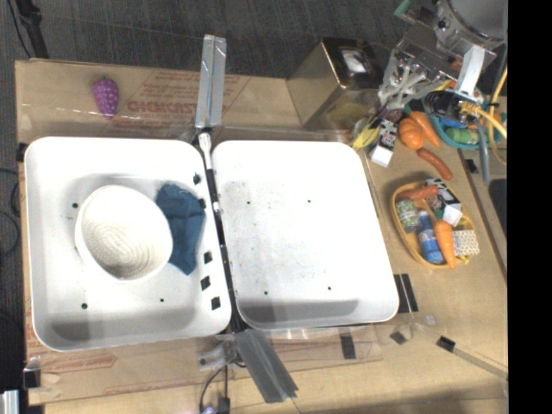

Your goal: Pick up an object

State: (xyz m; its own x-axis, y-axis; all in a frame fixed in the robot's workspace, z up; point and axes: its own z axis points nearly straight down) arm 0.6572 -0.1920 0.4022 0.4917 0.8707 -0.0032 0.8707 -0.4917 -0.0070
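Note:
In the left bin (pixel 52 317) lies a white, round, woven dome-shaped object (pixel 123 231). A crumpled blue cloth (pixel 184 224) rests against its right side. The right bin (pixel 362 197) has a speckled white floor. My gripper (pixel 404 74) hangs at the top right, outside both bins and above the bench behind the right bin's far right corner. It is far from the white object and the cloth, and I see nothing held in it.
A purple grape-like toy (pixel 106 96) lies on the cardboard behind the left bin. A brown box (pixel 343 69) stands behind the right bin. Right of the bins are a yellow basket (pixel 405 222) of small items and a pile of toys and cables (pixel 427 129).

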